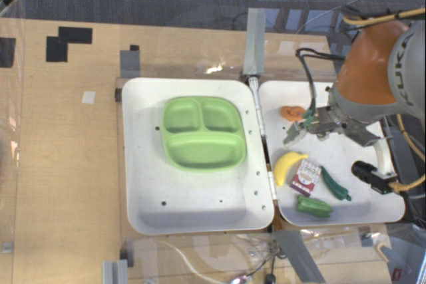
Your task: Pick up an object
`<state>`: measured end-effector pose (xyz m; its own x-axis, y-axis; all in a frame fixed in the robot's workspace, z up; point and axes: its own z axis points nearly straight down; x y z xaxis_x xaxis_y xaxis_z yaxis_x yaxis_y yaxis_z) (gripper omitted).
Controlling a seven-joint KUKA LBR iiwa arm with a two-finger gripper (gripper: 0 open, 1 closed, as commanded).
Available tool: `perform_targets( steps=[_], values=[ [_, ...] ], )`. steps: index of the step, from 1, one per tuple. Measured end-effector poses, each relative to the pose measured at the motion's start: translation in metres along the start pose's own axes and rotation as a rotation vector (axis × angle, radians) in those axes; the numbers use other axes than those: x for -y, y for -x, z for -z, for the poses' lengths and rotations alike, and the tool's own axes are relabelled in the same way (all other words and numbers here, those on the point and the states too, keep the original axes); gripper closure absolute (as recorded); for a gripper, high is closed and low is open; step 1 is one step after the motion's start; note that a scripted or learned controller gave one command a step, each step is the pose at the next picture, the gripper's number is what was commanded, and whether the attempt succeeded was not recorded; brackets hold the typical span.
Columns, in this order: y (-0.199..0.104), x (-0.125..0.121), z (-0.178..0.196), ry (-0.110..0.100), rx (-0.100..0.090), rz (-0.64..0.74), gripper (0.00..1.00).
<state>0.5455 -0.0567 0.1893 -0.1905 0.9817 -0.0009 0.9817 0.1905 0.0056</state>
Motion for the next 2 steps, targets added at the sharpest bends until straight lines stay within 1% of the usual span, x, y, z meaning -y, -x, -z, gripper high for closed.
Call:
perform_targets(
  steps=[1,2],
  values=[
    [-0.017,-0.011,-0.004,-0.001,-0.001,0.004,0.0],
    [0.018,0.052,-0.088,0.018,0.008,0.027,0.0]
  ],
)
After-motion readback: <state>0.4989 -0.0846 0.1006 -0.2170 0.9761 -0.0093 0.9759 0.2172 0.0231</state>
